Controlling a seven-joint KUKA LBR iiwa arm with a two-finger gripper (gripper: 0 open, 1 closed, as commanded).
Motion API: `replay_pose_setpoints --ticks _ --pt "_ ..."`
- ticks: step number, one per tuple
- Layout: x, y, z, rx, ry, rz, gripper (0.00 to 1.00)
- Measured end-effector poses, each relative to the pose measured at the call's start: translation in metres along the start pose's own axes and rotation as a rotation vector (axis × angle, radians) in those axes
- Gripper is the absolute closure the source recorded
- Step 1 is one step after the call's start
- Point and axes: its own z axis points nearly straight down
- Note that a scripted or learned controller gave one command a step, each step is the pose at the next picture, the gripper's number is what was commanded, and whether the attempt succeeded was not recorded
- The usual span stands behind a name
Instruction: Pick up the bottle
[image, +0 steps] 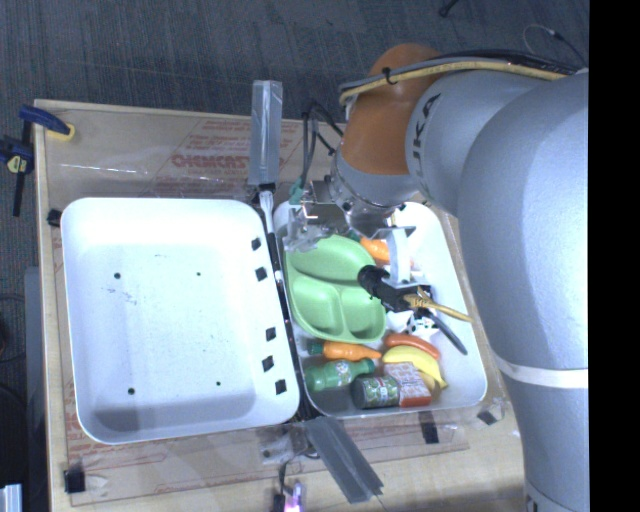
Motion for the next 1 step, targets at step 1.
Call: replay_pose_setpoints --ticks 1 --pt "0.0446 0.0107 -0.0396 -0.005 -0.003 -0.31 1.0"
